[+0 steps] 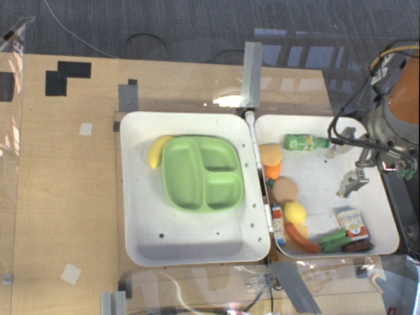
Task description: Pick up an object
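Green bottle (306, 142) near right bin (392, 238) far edge; jaws (348, 186) beside, state unclear.

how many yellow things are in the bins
2. A banana in the left bin, partly under the green tray; a lemon in the right bin. More may be hidden.

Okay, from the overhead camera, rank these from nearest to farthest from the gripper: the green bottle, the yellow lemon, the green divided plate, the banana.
From the gripper:
1. Green bottle, right bin, top.
2. Yellow lemon, right bin, lower left.
3. Green divided plate, left bin, centre.
4. Banana, left bin, past the plate's far edge.
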`<state>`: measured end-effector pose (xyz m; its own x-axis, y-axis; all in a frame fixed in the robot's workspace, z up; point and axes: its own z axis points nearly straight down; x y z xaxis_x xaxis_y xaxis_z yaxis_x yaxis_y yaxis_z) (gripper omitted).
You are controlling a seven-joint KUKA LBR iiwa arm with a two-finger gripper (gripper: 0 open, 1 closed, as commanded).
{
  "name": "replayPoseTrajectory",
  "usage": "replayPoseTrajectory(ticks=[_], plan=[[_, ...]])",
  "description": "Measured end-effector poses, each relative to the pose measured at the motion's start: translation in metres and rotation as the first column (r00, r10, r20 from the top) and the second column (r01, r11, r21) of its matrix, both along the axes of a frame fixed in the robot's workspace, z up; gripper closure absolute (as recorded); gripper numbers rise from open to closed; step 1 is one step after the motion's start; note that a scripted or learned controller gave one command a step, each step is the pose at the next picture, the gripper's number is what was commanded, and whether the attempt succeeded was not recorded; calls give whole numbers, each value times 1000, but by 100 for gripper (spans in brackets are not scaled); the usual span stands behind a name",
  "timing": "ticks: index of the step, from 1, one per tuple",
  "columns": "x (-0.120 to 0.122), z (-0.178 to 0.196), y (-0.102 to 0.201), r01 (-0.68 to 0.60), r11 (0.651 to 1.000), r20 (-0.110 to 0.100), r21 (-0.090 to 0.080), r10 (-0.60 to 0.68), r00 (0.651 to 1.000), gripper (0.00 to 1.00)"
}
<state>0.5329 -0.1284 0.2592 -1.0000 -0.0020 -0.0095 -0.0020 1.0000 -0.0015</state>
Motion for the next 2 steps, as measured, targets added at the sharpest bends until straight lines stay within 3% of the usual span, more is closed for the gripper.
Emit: replayPoseTrajectory(ticks=[1,2], plan=[[-19,-148,-69,-31,1000,-15,3,31,999,0],[48,-162,-77,-436,900,6,-12,436,900,0]])
